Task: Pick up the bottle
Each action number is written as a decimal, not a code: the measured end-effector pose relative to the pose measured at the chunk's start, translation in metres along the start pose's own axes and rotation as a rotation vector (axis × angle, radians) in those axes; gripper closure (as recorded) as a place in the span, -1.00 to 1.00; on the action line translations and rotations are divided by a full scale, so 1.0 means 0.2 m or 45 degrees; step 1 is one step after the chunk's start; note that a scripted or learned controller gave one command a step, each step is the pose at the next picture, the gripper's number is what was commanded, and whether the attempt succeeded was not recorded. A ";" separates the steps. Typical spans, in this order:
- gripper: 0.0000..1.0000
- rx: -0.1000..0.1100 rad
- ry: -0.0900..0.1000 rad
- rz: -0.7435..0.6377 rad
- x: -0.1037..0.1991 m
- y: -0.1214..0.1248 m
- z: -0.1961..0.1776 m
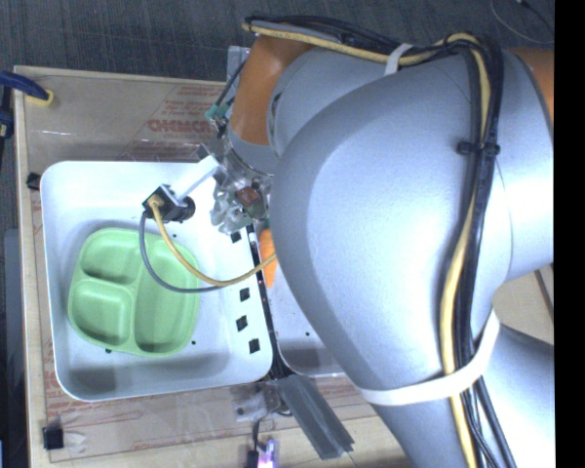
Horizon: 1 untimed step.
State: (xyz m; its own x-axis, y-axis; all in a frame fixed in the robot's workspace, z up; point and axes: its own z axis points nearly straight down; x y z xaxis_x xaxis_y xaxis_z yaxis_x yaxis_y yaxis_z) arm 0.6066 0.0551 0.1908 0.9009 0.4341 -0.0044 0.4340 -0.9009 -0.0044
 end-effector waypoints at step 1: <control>1.00 -0.001 0.002 0.308 -0.15 -0.40 0.01</control>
State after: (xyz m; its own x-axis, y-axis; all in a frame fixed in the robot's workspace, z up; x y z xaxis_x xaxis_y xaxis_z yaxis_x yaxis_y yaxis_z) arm 0.5446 0.1145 0.1893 0.9786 0.2056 -0.0040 0.2055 -0.9786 -0.0023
